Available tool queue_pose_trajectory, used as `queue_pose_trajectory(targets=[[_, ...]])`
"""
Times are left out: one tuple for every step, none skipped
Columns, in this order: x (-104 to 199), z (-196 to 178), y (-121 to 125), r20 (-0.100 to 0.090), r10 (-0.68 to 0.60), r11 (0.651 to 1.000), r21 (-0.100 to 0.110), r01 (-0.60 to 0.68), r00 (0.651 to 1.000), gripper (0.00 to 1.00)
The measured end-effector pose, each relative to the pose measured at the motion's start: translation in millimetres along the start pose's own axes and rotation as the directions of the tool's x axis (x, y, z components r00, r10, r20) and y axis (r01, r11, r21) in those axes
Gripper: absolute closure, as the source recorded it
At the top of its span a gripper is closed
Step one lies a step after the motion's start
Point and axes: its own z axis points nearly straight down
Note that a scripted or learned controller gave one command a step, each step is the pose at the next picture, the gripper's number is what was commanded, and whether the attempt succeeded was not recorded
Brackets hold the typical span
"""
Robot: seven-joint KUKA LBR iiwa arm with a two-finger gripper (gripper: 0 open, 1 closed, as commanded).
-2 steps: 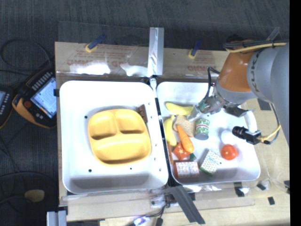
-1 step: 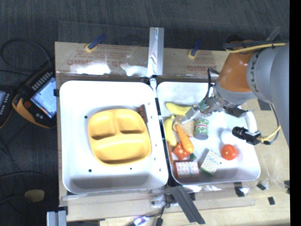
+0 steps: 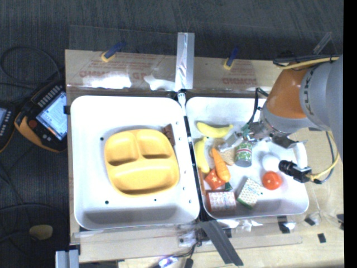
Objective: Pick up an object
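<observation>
Pincer [image 3: 249, 134] low in the right bin [image 3: 290, 202], seemingly just above a small green-labelled can [image 3: 244, 154]; finger opening and any hold impossible to tell. Nearby: carrot [image 3: 220, 164], two bananas [image 3: 214, 129], tomato [image 3: 271, 180]. Yellow divided tray [image 3: 141, 159] in the left bin [image 3: 89, 200].

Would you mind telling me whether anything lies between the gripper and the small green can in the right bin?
Nothing visible does. The gripper hangs right over the small green can in the right bin, at its upper edge. The carrot lies to the can's left and the tomato to its lower right, both clear of the approach.
</observation>
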Motion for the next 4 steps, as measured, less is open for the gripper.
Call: queue_pose_trajectory(targets=[[-0.1, -10.6, 1.6, 0.0, 0.0, 1.0, -0.004, 0.0, 1.0, 1.0], [5.8, -72.0, -16.6, 0.006, 0.259, 0.966, 0.018, -0.259, 0.966, 1.0], [5.8, -72.0, -16.6, 0.006, 0.259, 0.966, 0.018, -0.26, 0.966, 0.0], [-2.1, 0.6, -15.6, 0.007, 0.23, 0.973, 0.003, -0.23, 0.973, 0.0]])
